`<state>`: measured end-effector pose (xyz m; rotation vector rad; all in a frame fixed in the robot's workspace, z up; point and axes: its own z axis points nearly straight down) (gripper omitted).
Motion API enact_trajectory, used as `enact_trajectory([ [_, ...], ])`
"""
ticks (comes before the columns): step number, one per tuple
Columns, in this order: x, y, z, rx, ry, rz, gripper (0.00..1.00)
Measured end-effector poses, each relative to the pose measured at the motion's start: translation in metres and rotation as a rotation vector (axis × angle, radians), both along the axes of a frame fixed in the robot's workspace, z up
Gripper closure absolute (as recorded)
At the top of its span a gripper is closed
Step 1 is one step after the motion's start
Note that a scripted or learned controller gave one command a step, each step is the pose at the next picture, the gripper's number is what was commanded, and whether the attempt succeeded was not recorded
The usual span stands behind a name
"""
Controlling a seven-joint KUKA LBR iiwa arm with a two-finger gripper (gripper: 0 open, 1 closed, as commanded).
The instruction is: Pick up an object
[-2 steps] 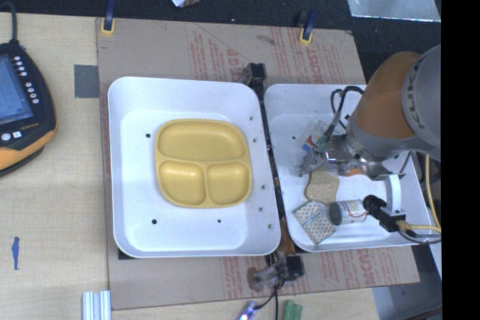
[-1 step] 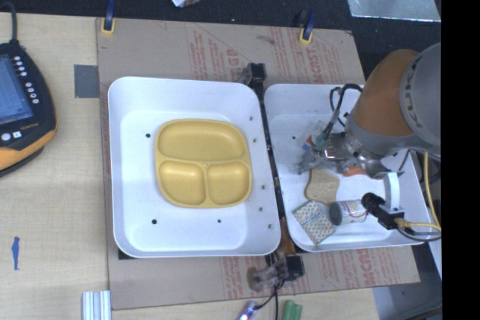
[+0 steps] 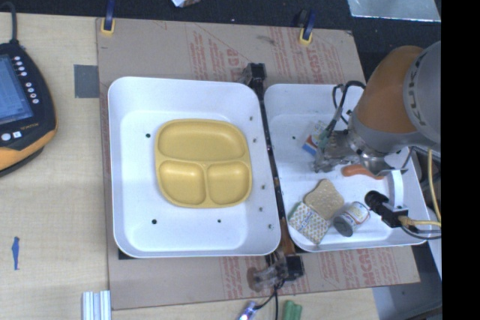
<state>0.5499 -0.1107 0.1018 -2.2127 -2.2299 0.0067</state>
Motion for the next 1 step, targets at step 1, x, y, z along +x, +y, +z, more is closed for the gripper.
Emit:
enact_trajectory([
  [1, 0.0000, 0.0000, -0.0001, -0.001, 0.000, 0.001, 0.00],
])
